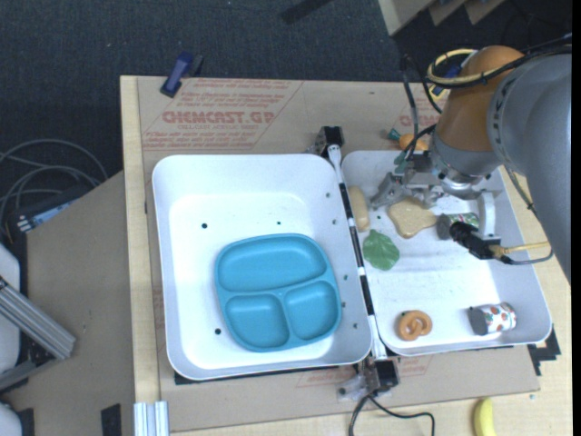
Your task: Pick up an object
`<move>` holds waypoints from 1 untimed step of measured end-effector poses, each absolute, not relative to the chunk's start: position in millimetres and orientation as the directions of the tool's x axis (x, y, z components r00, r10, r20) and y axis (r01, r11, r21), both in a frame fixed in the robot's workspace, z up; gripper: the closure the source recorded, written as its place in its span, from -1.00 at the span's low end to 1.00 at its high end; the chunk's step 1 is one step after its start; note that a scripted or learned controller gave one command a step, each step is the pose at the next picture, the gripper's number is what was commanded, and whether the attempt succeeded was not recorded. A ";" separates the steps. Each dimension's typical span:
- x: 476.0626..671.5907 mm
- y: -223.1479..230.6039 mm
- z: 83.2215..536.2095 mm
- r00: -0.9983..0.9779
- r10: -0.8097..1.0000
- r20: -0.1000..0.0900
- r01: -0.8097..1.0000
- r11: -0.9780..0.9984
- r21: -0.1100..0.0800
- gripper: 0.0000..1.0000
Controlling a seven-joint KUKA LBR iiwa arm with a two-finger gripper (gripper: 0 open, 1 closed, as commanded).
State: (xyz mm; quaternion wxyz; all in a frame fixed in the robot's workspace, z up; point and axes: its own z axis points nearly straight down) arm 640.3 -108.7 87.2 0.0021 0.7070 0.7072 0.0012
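Claw [416,185] down low at the far end of the right bin [454,280], just above a flat tan slice [408,218]. Cannot tell if open or shut; too dark and crowded there. Nothing seen held. Could go wrong in a few ways from here. Might press down on the slice and only push it along, since so flat and hard to get under. Might bump the tan roll [360,209] just beside it, up against the wall between the bins. Might close on air and come up with nothing. Easier picks, maybe: green leaf [381,250], brown ring [414,325], small can [492,317], each with room around it. Blue tray [277,289] over in the left bin [191,225], well apart from the claw.
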 end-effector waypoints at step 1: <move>627.6 -103.5 87.4 0.000 1.000 -0.003 1.000 0.000 0.006 -1.00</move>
